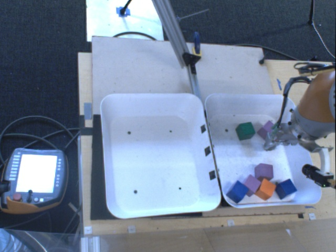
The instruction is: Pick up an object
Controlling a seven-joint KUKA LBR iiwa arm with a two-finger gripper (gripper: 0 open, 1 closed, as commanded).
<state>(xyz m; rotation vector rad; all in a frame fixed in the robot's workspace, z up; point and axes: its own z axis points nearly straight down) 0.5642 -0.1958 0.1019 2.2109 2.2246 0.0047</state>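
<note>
A teach pendant point(32, 180) with a lit screen lies on the dark floor far to the left of the pincer, cables looping around it. Next comes the left bin point(157, 154), well to the pincer's left, its white floor marked by a few small dark dots. A slanted metal pole point(173, 33) crosses the board point(142, 62) above the bins, up and to the left of the pincer, with a clamp where it meets the seam between the two trays. In the right bin point(231, 151) a green cube point(244, 130) sits just to the pincer's left, apart from it. A pale purple block point(266, 128) lies close against the pincer's upper left side, near enough that whether they touch cannot be told. The pincer point(274, 139) hangs low over the bin's floor at the end of the grey wrist, and whether its tips stand apart or together cannot be told from this angle; nothing can be seen between them. Below it, near the bin's front wall, five blocks cluster: a blue cube point(237, 191) lower left, a purple one point(252, 184) beside it, another purple cube point(264, 170) almost straight beneath, an orange cube point(265, 189) touching the purple pair, and a second blue cube point(285, 188) lower right. The orange band point(317, 101) sits to the pincer's upper right.
</note>
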